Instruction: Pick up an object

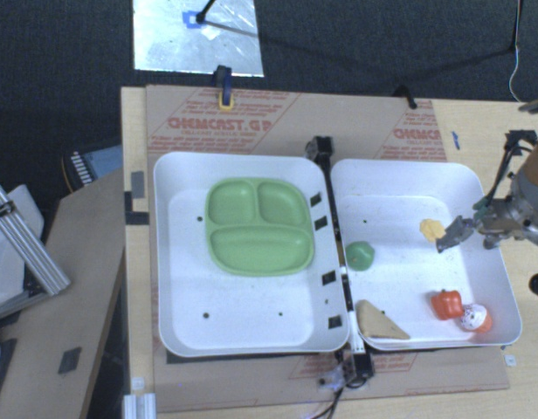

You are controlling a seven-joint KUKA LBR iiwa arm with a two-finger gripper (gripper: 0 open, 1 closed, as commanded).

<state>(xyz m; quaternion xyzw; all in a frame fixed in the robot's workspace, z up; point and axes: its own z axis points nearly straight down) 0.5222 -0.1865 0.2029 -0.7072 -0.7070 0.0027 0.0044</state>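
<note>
A brown cardboard sheet point(278, 120) printed with red lettering covers the bench, and two shallow white bins sit on it side by side over dark carpet.

In the right bin point(400, 182), a small yellow object point(432, 230) lies toward the far right side, just beside the gripper point(452, 234), which hangs a little to its right and slightly nearer the camera. The two are close, perhaps touching, but nothing sits between the dark fingers; whether they are spread or closed cannot be told from this angle. Left of the yellow piece, near the divider, rests a green rounded object point(361, 255). Along the near edge lie a tan wedge point(380, 322) at the left corner, and an orange-red object point(446, 304) touching a white and orange ball-like object point(473, 318) toward the right corner.

The left bin point(177, 321) holds a pale green divided plate point(258, 226) with three compartments, lying flat around its middle.
</note>
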